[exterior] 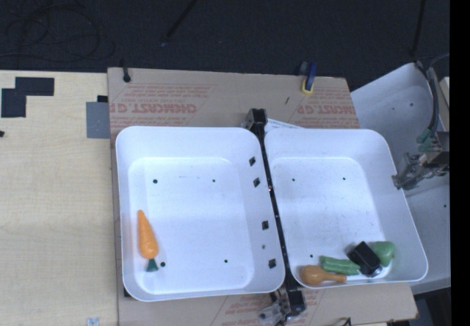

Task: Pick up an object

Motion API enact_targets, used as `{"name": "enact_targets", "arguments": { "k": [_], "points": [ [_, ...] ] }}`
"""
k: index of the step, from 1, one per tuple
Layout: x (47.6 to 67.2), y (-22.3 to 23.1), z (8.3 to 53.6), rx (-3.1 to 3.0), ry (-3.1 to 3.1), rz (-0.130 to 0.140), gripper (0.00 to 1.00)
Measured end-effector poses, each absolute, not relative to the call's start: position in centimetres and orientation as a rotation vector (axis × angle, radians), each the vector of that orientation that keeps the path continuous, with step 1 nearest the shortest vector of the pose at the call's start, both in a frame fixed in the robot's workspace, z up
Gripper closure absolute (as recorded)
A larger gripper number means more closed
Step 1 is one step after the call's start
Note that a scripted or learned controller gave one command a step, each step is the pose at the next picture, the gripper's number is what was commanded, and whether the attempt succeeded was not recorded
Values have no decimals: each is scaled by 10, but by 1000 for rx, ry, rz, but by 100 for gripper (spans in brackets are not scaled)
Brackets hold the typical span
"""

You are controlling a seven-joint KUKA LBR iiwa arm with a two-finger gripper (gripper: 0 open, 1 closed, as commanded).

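Pale wooden bench (51,207), dark cabled floor (220,9) behind.

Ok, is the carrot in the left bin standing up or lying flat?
Lying flat. The carrot lies lengthwise on the left bin floor near its left wall, green stem end toward the near rim, touching nothing else.

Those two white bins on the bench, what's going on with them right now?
A robot arm is set up to pick an object out of the bins, but nothing is being handled at this moment. The left bin holds a toy carrot near its front left corner. The right bin has an orange pear-shaped toy, a green vegetable, a black block and a green piece clustered in its front right corner.
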State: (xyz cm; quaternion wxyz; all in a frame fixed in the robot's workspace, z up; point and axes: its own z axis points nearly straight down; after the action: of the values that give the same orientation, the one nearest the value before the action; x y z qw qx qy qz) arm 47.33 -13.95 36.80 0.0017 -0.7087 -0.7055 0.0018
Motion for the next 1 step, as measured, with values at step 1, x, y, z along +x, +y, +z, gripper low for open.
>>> {"name": "enact_targets", "arguments": {
  "k": [1],
  "points": [
    [500, -201, 296, -2222, -2213, 10, 100]
  ]
}}
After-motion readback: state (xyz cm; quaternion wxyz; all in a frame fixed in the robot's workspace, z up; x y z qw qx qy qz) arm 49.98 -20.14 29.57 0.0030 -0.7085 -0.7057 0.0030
